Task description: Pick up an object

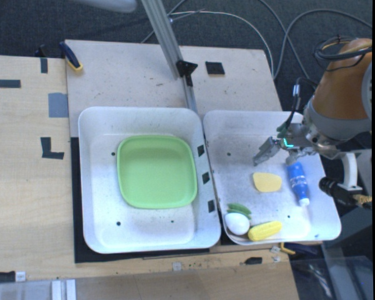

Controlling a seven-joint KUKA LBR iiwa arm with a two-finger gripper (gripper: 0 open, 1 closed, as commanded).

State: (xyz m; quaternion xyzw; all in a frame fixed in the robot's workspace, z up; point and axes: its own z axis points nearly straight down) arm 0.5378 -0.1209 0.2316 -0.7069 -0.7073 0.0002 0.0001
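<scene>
We are seeing gripper (pixel 263 153) hanging over right bin (pixel 237 127), fingers spread, grasping nothing. Bare speckled floor lying left of it. Yellow sponge-like lump (pixel 267 182) sitting just below; blue bottle (pixel 297 181) beside. White egg shape (pixel 237 223), yellow corn (pixel 264 230) crowding near rim. Green square plate (pixel 156 171) lying in left bin (pixel 94 167).
</scene>
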